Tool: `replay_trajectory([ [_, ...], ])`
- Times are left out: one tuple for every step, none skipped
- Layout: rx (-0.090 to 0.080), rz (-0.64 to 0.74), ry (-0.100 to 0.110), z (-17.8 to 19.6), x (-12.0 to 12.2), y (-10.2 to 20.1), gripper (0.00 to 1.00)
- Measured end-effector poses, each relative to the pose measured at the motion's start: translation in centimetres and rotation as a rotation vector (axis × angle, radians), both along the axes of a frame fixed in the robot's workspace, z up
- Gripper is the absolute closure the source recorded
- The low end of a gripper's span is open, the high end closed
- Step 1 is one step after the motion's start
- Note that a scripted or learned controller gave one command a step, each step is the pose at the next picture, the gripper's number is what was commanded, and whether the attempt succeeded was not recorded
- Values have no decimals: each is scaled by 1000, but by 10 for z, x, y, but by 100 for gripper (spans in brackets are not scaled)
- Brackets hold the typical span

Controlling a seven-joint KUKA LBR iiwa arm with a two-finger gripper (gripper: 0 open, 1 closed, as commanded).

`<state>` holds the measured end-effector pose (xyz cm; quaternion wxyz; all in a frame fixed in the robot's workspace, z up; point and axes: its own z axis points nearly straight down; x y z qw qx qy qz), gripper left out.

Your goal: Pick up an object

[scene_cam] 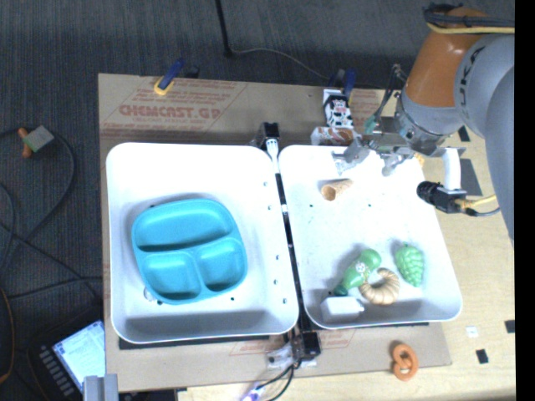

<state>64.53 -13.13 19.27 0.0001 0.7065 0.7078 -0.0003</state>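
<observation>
My gripper (369,160) hangs over the back of the right bin (435,224), its two fingers spread apart with nothing between them. A small tan cone (333,190) lies on the bin floor just below and left of the fingertips. Near the bin's front sit a green leafy toy (410,264), a green piece with white flowers (361,270), a tan pretzel-like ring (383,287) and a white block (342,306).
The left bin (125,182) holds a blue divided tray (188,250). An orange ring (405,359) lies on the bench in front of the right bin. Clamps and a small tag stand behind the bins. Cables run over the floor at left.
</observation>
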Motion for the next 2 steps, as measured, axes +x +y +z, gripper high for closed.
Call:
replay_trajectory([
  [-2, -2, -6, -105, -28, -11, 0],
  [-4, -2, -7, -95, -28, -12, 100],
])
